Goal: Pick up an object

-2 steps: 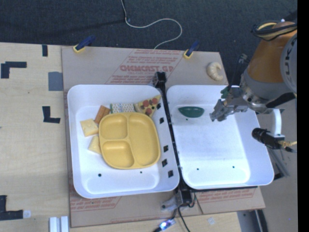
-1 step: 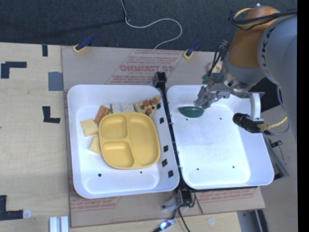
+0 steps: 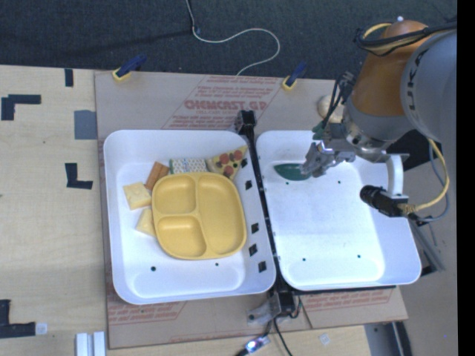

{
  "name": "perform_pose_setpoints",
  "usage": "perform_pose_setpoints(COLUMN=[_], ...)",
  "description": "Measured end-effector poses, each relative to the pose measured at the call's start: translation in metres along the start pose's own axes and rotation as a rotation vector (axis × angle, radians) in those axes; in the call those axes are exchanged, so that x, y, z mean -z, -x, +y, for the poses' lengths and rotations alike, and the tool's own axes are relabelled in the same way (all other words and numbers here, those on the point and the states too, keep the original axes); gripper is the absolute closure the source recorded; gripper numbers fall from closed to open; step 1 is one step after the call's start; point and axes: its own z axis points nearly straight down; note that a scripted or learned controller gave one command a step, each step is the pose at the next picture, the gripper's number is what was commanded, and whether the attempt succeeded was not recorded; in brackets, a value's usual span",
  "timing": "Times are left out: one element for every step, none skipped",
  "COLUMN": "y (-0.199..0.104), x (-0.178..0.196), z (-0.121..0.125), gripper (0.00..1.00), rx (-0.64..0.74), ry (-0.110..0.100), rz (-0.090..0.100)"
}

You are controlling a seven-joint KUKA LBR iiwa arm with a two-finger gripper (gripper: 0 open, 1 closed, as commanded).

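Where the arm enters the right bin (image 3: 386, 262), claw (image 3: 312, 167) over a dark green object (image 3: 289, 171), grip unclear, cardboard (image 3: 223, 102) lettered "CHEMCAST", yellow divided plate (image 3: 199, 215) in left bin (image 3: 119, 199).

— What am I working over?

— A pale wooden bench (image 3: 44, 221) with black tape marks on it. A sheet of brown printed cardboard (image 3: 215, 106) lies flat on it, held at its far edge by two blue-and-yellow clamps (image 3: 130, 67).

— And on the cardboard?

— Two shallow white plastic bins, side by side and touching along a black divider strip (image 3: 257, 199). The left bin (image 3: 122, 273) sits nearer the taped part of the bench; the right bin (image 3: 386, 269) lies beneath my arm.

— Anything else?

— A thin white cable (image 3: 237, 37) loops over the dark surface beyond the bench.
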Motion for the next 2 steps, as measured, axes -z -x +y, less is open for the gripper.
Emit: perform_pose_setpoints(y=[-0.0028,0.0019], x=[-0.0026,-0.0074], z=[0.0029,0.0016], gripper=[1.0,1.0], rx=[0.0,0.001], ry=[0.0,0.0], rz=[0.0,0.0])
